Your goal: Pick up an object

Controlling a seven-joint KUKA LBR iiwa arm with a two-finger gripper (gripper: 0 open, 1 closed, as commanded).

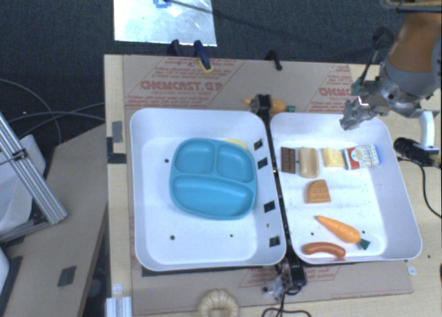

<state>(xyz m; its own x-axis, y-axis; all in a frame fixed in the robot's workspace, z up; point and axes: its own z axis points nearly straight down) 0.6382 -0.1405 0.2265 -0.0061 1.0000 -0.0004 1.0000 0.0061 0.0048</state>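
The likely targets lie in the right-hand shallow white bin (397, 198), spread well apart so each leaves room for a grip: a dark brown chocolate-bar block (288, 160) touching a tan bread-roll piece (307, 162), a pale yellow cheese-like slab (332, 157), a small white, red and blue carton (362, 156) lying on its side, a brown toast-shaped piece (318, 191), an orange toy carrot with a green tip (340, 229) and a reddish toy sausage (323, 249) near the lower rim. Nothing is lifted yet. The hand (353, 117) hangs in the upper right of the frame, above the bin's far rim and nearest the carton, and nothing is between its fingers; whether they are spread or closed I cannot tell, as they blur against the counter. To the left, the other white bin (148, 170) carries a blue three-compartment plastic plate (213, 177) with a bit of pale yellow (237, 143) peeking out behind its upper edge. Both bins sit on a brown cardboard-covered counter (228, 84).
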